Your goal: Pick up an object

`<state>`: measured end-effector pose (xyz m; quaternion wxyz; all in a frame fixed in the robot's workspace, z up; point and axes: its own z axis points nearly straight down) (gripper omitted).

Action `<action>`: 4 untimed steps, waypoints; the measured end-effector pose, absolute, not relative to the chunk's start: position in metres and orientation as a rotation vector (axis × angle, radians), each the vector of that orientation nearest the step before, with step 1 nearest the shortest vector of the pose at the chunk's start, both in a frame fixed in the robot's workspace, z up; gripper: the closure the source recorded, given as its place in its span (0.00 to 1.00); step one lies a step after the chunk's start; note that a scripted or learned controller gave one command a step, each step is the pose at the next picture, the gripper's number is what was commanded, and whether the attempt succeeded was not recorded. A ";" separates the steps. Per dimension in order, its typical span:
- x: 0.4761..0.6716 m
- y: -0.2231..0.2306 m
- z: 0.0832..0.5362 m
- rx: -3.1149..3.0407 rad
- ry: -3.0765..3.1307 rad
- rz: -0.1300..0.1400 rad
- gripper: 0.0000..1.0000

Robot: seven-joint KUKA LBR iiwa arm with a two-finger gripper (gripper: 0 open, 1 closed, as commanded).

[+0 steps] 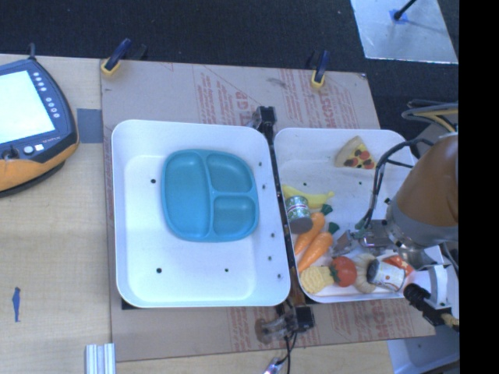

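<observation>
The right bin [312, 150] holds several toy foods. A pizza slice [355, 154] lies at its far side. Near its left wall are a yellow banana [309, 197], a small grey can [297, 209] and two orange carrots [315, 248]. A corn cob [314, 278], a red tomato [343, 271] and a red-and-white can [387, 272] lie along the near wall. My gripper [352, 242] hangs low over the near right part of this bin, just above the tomato and beside the carrots. I see nothing lifted in it.
The left bin [136, 232] holds a blue divided plate [210, 195]. A tablet-like pendant [31, 123] lies at the far left of the bench. Clamps [115, 57] hold the cardboard sheet under the bins. The arm's grey body [429, 193] covers the right bin's right edge.
</observation>
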<state>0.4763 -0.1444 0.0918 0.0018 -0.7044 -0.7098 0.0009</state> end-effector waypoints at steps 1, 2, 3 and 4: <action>0.509 -0.131 0.092 -2.210 -2.229 0.004 0.00; 0.548 -0.146 0.092 -2.216 -2.223 0.002 0.00; 0.609 -0.160 0.092 -2.215 -2.224 0.002 0.00; 0.632 -0.104 0.092 -2.217 -2.223 0.005 0.00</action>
